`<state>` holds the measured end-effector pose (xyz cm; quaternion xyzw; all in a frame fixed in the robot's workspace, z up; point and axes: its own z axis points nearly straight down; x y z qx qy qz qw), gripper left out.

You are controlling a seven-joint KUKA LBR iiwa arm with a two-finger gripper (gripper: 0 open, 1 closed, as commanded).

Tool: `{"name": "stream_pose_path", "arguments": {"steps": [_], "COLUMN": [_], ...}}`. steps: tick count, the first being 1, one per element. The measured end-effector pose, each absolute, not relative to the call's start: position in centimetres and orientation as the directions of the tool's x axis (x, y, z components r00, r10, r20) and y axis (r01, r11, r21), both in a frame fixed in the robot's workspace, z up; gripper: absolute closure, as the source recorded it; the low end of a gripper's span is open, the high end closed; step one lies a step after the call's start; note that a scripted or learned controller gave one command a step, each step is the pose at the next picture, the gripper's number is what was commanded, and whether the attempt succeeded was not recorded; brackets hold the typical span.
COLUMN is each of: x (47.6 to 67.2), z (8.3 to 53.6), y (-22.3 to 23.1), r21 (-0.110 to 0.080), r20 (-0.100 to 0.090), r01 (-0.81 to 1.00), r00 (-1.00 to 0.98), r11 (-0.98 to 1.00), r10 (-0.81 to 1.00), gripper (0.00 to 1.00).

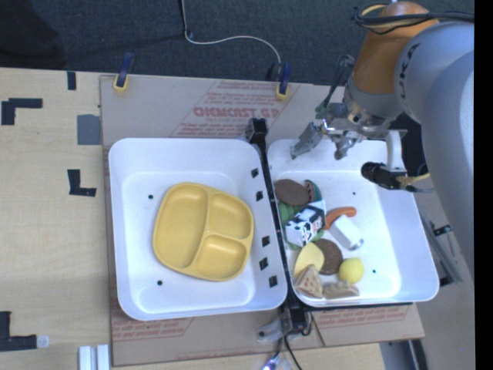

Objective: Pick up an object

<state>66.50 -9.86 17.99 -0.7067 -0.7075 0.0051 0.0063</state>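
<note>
I log: gripper (323,146), fingers spread, nothing between them, above right bin's (400,272) far edge. Toy food pile (320,241) lying in that bin. Yellow tray (203,230) in left bin (131,206).

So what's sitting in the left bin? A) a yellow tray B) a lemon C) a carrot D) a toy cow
A: the yellow tray lies alone in the left bin, while the small toys are piled in the right bin.
</note>
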Motion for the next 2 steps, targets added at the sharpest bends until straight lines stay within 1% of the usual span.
{"name": "stream_pose_path", "arguments": {"steps": [1, 2], "x": [66.8, 62.2], "z": [19.0, 23.4], "y": [-9.9, -12.5], "r21": [-0.001, 0.001], "r20": [-0.001, -0.001], "r01": [1.000, 1.000], "r00": [-0.002, 0.002], "r11": [0.002, -0.002], "r10": [1.000, 1.000], "gripper": [0.00, 0.00]}}
